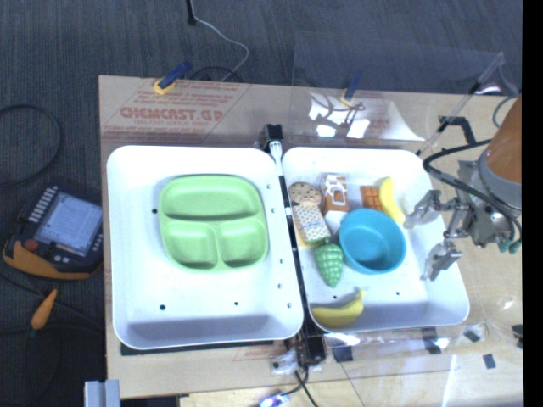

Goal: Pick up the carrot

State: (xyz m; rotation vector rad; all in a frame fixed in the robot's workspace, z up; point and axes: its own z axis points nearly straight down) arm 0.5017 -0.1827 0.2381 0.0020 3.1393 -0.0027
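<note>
From my console I see the worktop (170, 100) carrying two white bins side by side. The left bin (136, 312) holds a green divided tray (214, 220). The right bin (441, 303) holds the clutter: a blue bowl (372, 241) near its middle, a yellow banana (339, 309) along the near wall, another yellow piece (389, 197) beyond the bowl, a green bumpy item (331, 263) left of the bowl, and some small food pieces by the dividing wall. The carrot (370, 197), a small orange piece, lies just beyond the bowl, between the box-like item (336, 192) and the yellow piece. The gripper (433, 232) hangs over the bin's right side, its fingers (422, 209) spread apart and gripping nothing, well clear of the carrot.
</note>
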